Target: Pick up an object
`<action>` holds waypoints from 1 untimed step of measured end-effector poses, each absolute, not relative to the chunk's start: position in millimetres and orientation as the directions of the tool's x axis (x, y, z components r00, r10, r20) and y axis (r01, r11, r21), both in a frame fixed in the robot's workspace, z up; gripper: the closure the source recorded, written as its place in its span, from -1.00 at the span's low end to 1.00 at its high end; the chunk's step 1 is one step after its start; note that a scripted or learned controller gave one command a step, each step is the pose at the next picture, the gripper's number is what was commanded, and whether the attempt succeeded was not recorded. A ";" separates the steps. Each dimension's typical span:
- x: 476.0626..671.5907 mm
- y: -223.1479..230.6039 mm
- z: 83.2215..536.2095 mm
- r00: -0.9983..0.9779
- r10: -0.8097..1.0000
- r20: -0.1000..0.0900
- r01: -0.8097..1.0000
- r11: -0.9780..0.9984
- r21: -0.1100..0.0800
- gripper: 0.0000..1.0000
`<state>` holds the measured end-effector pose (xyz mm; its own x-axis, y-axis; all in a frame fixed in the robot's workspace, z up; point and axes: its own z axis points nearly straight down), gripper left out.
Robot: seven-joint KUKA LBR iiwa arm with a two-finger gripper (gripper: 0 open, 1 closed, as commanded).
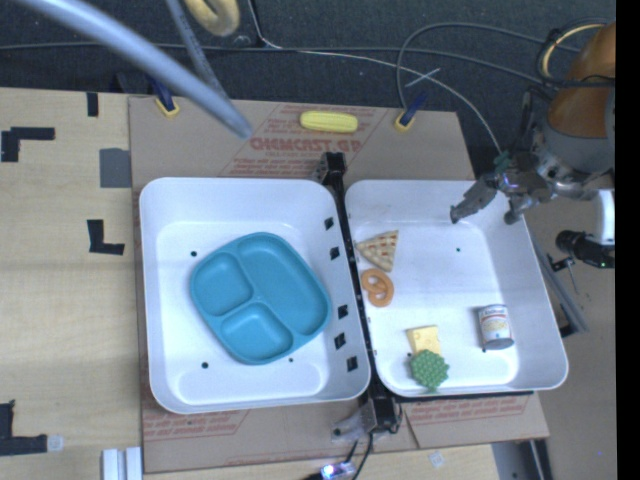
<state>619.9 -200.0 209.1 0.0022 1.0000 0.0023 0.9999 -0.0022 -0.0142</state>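
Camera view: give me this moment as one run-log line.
gripper: open, over right bin far corner, holding nothing | right bin: pretzel, can, broccoli | left bin: blue tray

Arm (585,88) cut off at right edge; label on small can (493,327) too small to read.

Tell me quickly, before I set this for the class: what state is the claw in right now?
Claw: open, holding nothing, poised over the back right corner of the right bin.
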 end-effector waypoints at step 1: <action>623.0 -199.6 217.0 -0.001 1.000 0.000 1.000 0.001 -0.001 -1.00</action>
